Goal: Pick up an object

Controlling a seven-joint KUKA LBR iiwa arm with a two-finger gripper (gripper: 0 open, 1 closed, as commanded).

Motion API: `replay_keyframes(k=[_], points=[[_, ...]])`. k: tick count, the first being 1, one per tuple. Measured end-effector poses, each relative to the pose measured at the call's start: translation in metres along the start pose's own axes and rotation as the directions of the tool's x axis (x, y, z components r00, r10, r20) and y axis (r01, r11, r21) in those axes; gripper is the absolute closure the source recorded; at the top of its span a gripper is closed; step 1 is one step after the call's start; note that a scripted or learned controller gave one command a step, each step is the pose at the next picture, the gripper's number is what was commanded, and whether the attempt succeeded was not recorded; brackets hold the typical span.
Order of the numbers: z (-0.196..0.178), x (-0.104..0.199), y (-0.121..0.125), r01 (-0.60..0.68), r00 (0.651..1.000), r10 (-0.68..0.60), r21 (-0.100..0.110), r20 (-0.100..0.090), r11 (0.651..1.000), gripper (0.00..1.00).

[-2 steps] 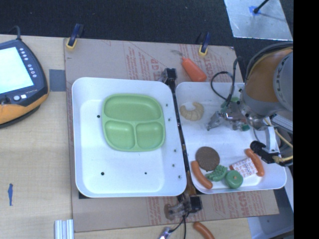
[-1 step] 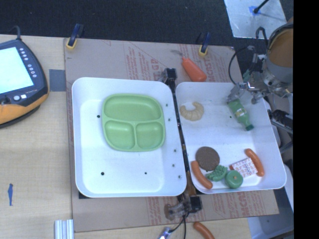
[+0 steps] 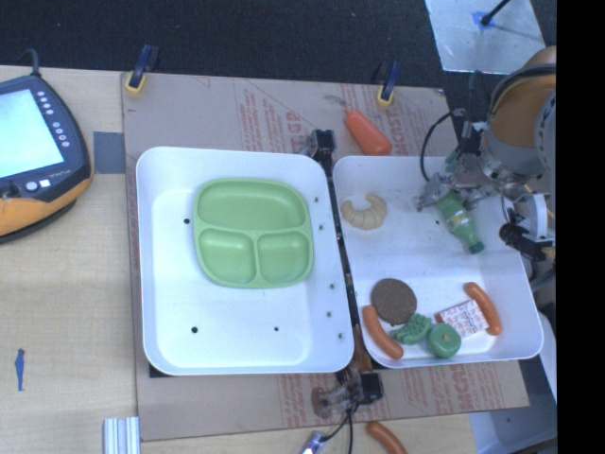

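Camera view is showing the hand (image 3: 452, 195) hanging low over the far part of the right bin (image 3: 402, 180), and a green bottle (image 3: 460, 220) is lying tilted right at it, its neck end reaching up into the metal parts. Whether the bottle is sitting between the parts cannot be told, nor how the hand is set.

Just left of the hand a croissant (image 3: 365, 212) is lying on the bin floor. Nearer the camera from the hand, a brown round patty (image 3: 393, 299), two sausages (image 3: 382, 332), a green broccoli piece (image 3: 411, 329), a green round piece (image 3: 443, 340) and a red-and-white packet (image 3: 462, 319) are crowding the bin's near edge.

Well left of the hand, a green divided plate (image 3: 253, 232) is resting in the left bin (image 3: 170, 339). Beyond the hand's bin, a carrot (image 3: 367, 132) is lying on the tabletop (image 3: 57, 291).
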State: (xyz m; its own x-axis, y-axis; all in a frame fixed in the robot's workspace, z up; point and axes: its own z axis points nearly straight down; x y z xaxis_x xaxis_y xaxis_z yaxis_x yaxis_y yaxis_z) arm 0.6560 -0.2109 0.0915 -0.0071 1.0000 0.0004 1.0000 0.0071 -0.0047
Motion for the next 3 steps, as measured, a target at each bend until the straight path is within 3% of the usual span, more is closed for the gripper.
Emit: replay_keyframes(k=[1, 2, 3], points=[[-0.011, 0.000, 0.000, 0.005, 1.000, -0.005, 0.002, 0.000, 1.000, 1.00], [-0.015, 0.027, -0.032, -0.003, 1.000, 0.003, -0.001, 0.000, 1.000, 1.00], [-0.089, 0.087, -0.003, -0.002, 1.000, 0.002, -0.005, -0.001, 1.000, 1.00]])
